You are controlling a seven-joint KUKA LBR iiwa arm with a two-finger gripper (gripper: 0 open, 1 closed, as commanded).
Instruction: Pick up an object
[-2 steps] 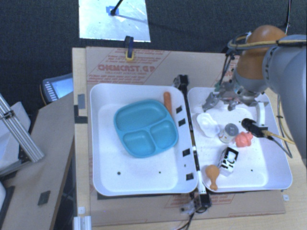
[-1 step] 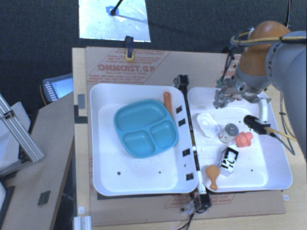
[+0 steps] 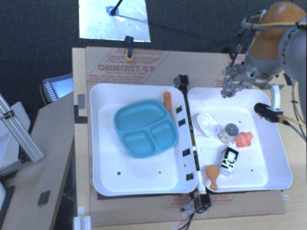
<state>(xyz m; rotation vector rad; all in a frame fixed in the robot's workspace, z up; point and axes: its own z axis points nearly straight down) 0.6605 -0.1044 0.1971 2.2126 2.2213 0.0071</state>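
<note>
Currently, camera view, claw position: the claw [image 3: 229, 89] hangs over the far rim of the right bin [image 3: 278, 162], at its back-left corner, apart from every object.
Claw state: cannot tell; the tip is small and dark against the bin rim.
Candidate objects: 5 small things lie in the right bin, all nearer the camera than the claw.
Clear piece: a pale, see-through plastic piece [image 3: 205, 123], lying closest to the claw.
Round cap: a small grey and silver round cap [image 3: 230, 130], just beside the clear piece.
Pink toy: a coral-pink lump [image 3: 244, 139], touching or almost touching the cap.
Box: a small black and white box [image 3: 229, 160], tilted, near the front.
Drumstick: an orange-tan toy drumstick [image 3: 211, 174], by the bin's front-left edge.
Left bin: a blue divided plate [image 3: 145, 127] and an orange stick [image 3: 167, 101] beside its far edge.
Risk 1: cap, pink toy and clear piece crowd together; a descent there could push them aside rather than pinch 1.
Risk 2: the clear piece looks thin and slick, likely to slip.
Risk 3: the drumstick sits close to the wall, which could block a finger.
Risk 4: a straight drop from here would meet the rim.
</note>
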